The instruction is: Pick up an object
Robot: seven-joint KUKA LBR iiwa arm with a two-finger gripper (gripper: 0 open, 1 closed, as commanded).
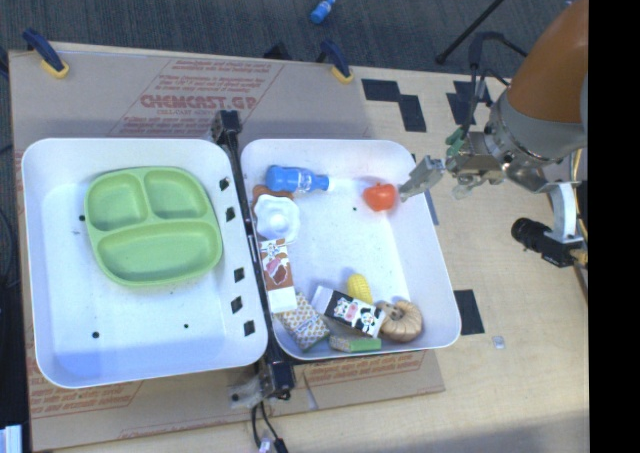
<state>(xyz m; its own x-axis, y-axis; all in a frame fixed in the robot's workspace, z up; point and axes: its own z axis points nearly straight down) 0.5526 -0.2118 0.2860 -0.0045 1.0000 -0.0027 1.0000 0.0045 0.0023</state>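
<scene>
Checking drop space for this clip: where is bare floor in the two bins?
Left bin: a strip below the green plate. Right bin: its middle, between tomato and corn. Crowded along the divider and near edge.

The right bin (425, 241) held open floor at its middle, below the orange ball (379, 197). Left of the ball, a blue bottle (296, 180) and a white cup (275, 216) crowded the divider side. Far below it, a yellow toy (359, 289), a carton (355, 315) and a brown pastry (402, 320) blocked the near wall.
</scene>
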